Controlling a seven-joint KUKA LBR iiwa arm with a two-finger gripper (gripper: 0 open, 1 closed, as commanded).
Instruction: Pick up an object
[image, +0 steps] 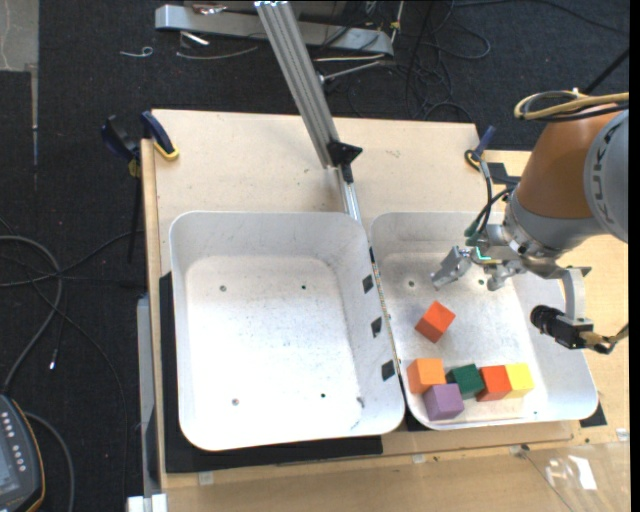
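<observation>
Floor: dark carpet strewn with cables is seen around the worktop (420, 150).
Bins: two white bins are set side by side, left bin (260, 330), right bin (560, 380).
Arm: reached in from the right, bent over the right bin.
Jaws: gripper (472, 268) is seen spread, nothing between, above the bin floor.
Blocks: red-orange block (436, 321) lies alone just below the jaws; orange block (427, 373), purple block (444, 400), green block (466, 380), red block (495, 382) and yellow block (519, 377) are clustered at the near wall.

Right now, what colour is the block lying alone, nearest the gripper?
Red-orange block, clearest in the camera view.

white bins (190, 250); blocks: red-orange (436, 321), orange (427, 373), green (466, 379), red (495, 382), yellow (519, 377), purple (444, 401).
</observation>
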